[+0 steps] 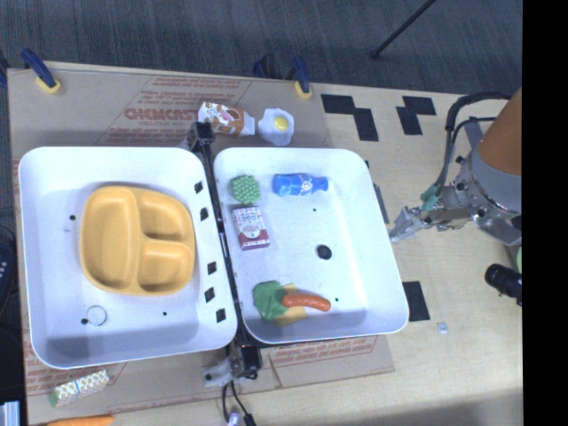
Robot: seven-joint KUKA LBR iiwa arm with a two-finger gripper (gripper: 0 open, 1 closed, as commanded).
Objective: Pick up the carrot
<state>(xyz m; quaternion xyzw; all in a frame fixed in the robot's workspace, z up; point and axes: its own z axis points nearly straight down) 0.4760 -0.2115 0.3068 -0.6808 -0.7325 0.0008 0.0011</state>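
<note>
The carrot is orange with a green leafy top. It lies flat near the front wall of the right bin, leafy end to the left. My gripper hovers over the bench just outside that bin's right rim, well to the right of and behind the carrot. Nothing is seen between its fingers.
The right bin also holds a blue bottle, a green bumpy ball and a red carton. A yellow divided tray sits in the left bin. A small packet and a yellow-white item lie behind the bins.
</note>
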